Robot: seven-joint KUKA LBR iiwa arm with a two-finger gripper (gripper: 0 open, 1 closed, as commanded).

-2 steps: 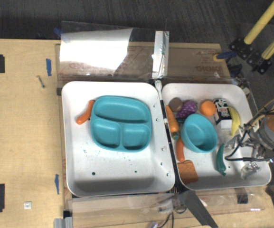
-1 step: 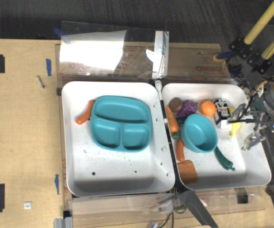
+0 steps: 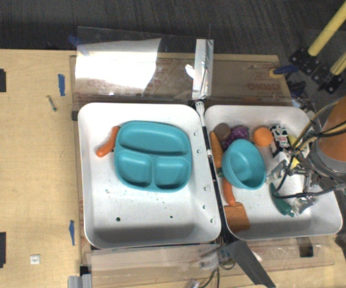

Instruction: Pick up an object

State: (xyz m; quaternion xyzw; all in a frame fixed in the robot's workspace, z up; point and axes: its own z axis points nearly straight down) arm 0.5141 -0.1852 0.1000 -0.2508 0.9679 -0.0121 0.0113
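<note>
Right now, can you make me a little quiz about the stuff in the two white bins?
1. True or false: the divided teal plate lies in the left bin.
2. What colour is the bowl in the right bin?
3. Which touches the plate's left edge: A) the orange sausage-shaped toy, B) the purple toy, C) the gripper?

Key: 1 true; 2 teal; 3 A.

Grey arm point(image 3: 334, 161), orange band, black cables, metallic claw point(image 3: 298, 188)

One fixed cam above bench point(image 3: 29, 161), slanted down; both bins point(image 3: 95, 221) in frame, mid-range.
</note>
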